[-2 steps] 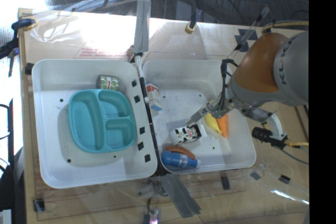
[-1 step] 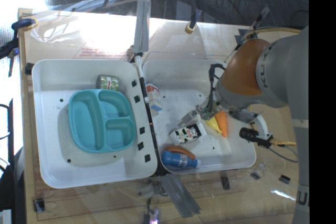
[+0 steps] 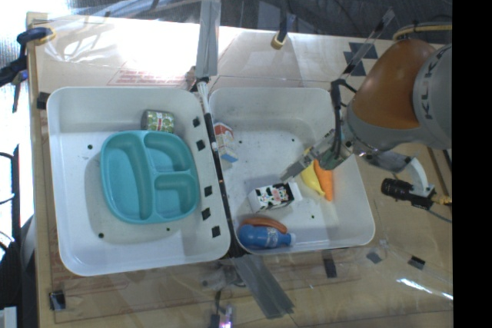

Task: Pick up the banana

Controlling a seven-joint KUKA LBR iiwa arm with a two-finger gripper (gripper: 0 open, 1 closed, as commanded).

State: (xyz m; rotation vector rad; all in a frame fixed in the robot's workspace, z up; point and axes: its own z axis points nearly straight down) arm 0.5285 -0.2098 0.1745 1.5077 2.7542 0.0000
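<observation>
The tool (image 3: 296, 169) is seen low in the right bin (image 3: 350, 215), with the banana (image 3: 311, 179) and carrot (image 3: 326, 182) just beside it.

Both white bins (image 3: 77, 242) look like smooth moulded plastic with a faint sheen, the right one lightly scuffed and speckled on its floor. The turquoise divided tray (image 3: 150, 174) is matt plastic with soft, rounded ridges. The bench (image 3: 254, 50) shows pale wood grain under a clear, glossy sheet that throws back strong glare. The arm (image 3: 403, 100) has a satin grey shell and a smooth orange band. The banana (image 3: 311, 179) and the carrot (image 3: 327, 182) look like smooth, dull plastic toys.
</observation>
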